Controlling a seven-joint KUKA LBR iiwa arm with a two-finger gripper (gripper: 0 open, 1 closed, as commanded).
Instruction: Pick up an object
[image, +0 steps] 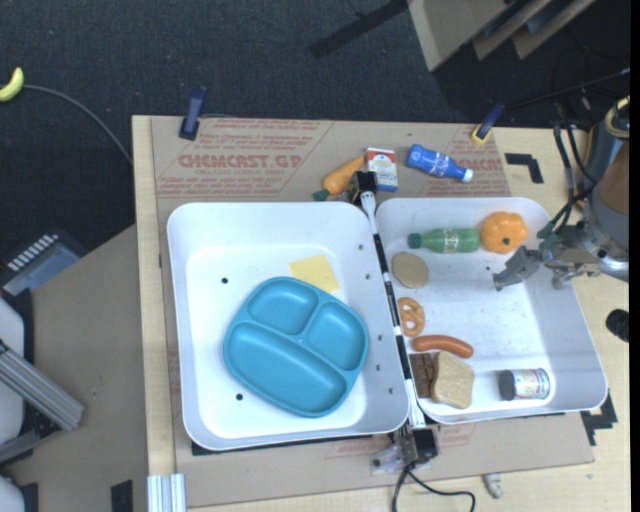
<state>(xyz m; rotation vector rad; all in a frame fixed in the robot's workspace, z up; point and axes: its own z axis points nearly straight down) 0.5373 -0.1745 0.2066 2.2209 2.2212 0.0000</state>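
Desk with two white bins | step: approach, nothing gripped | gripper (527, 266) over right bin (560, 330), fingers (510, 274) spread, empty | orange (502, 231) just beside gripper, up-left | next: descend onto orange, then close fingers and lift

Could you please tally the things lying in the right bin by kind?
Bottle: 1, green
Orange: 1
Cookie: 1
Pretzel: 1
Sausage: 1
Bread slices: 2
Can: 1
Total: 8
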